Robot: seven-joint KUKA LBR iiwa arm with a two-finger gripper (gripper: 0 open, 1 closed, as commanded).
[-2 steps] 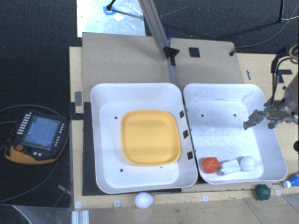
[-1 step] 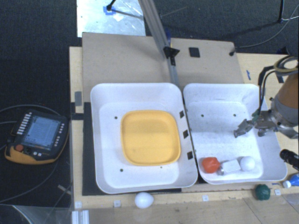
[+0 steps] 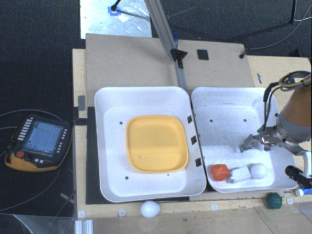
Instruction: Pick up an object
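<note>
My arm comes in from the right side, and my gripper [image 3: 251,144] is low inside the right bin [image 3: 222,99], near the bin's right wall. I cannot tell how it stands, because from above it is only a small grey shape with blurred edges. Nothing is visible in its grasp.

The objects I could pick lie along the front edge of the same bin, a little below my gripper and apart from it. There is a red object [image 3: 219,171] at the left, rounded in shape. Just beside it, to the right, lies a white block [image 3: 239,174], and touching the block's right end is a white ball [image 3: 257,170]. These three make a short row.

The left bin [image 3: 109,130] holds a yellow plate [image 3: 157,143], square with rounded corners, lying flat in the middle.

Outside the bins, on the bench [image 3: 229,211], a white egg-shaped object [image 3: 150,208] rests just in front of the left bin. A dark green ball [image 3: 273,200] rests in front of the right bin's front right corner. At the far left, on the dark floor, lies a control pendant [image 3: 36,142] with a lit screen.
</note>
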